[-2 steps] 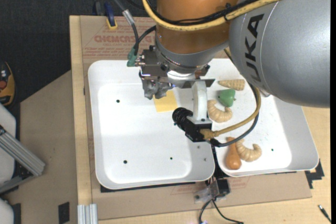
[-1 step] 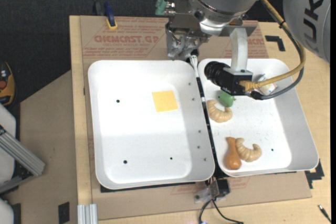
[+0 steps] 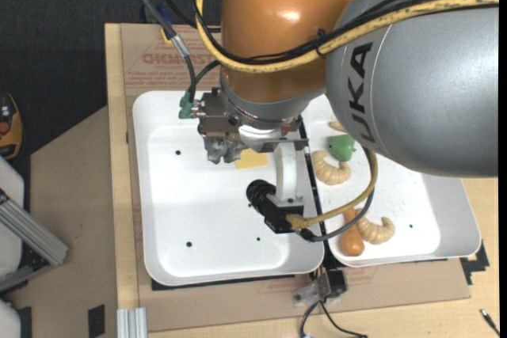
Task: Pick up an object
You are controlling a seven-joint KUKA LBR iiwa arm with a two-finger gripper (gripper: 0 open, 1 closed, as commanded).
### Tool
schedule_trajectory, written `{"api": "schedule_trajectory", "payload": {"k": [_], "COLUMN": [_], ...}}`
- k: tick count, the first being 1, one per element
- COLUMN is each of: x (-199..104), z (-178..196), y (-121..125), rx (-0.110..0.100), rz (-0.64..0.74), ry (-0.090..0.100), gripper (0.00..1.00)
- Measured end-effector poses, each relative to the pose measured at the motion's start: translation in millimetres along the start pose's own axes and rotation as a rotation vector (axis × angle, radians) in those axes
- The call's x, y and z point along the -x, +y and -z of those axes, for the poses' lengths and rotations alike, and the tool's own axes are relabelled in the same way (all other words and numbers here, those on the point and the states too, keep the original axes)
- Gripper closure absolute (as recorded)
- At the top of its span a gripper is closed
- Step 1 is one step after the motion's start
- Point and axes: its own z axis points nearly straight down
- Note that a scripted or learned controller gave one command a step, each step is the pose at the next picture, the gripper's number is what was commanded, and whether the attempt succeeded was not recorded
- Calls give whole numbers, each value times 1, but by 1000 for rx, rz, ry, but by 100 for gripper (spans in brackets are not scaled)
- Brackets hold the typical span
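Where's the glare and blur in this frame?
Camera view: bright glare spots on the orange band; the grey arm sits close to the lens and looks slightly soft; a soft shadow falls on the left bin beneath the arm; the bins' contents look sharp.

2 white bins [image 3: 182, 249] side by side on cardboard sheet [image 3: 127, 91].

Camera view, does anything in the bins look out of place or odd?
Nothing stands out. The toys in the right bin lie loose but inside it, and a yellow piece lies flat in the left bin under the arm.
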Motion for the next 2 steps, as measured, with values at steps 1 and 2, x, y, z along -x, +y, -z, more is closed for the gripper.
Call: {"api": "schedule_trajectory", "payload": {"k": [1, 2], "x": [36, 12], "z": [188, 81], "y": [17, 16], "rx": [36, 3], "rz": [-9, -4], "ry": [12, 0], "gripper": [100, 100]}}
